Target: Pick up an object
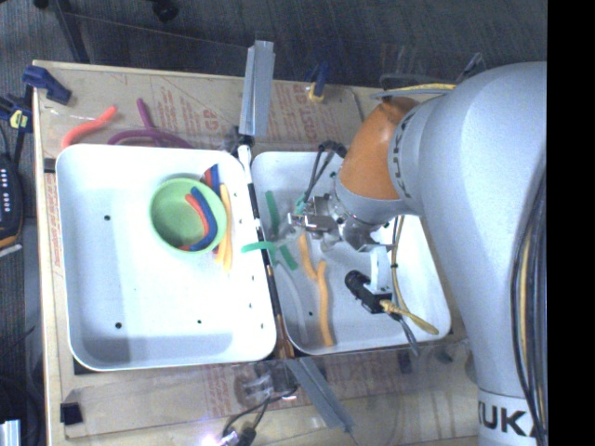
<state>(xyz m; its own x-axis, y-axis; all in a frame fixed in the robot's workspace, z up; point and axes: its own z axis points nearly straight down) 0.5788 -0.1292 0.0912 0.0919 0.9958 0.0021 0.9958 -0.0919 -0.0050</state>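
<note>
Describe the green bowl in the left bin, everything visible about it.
The green bowl is round and light green, of what looks like plastic, with a smooth matte inside. It sits upright, mouth up, in the left bin, toward its upper right part. Curved strips in red, blue, orange and yellow lie along its right rim and partly inside it, hiding that edge. Its underside is hidden. The tool is over the right bin, apart from the bowl.

Tool [299, 219] low in right bin [418, 328], green bowl [186, 214] in left bin [112, 323]
</note>
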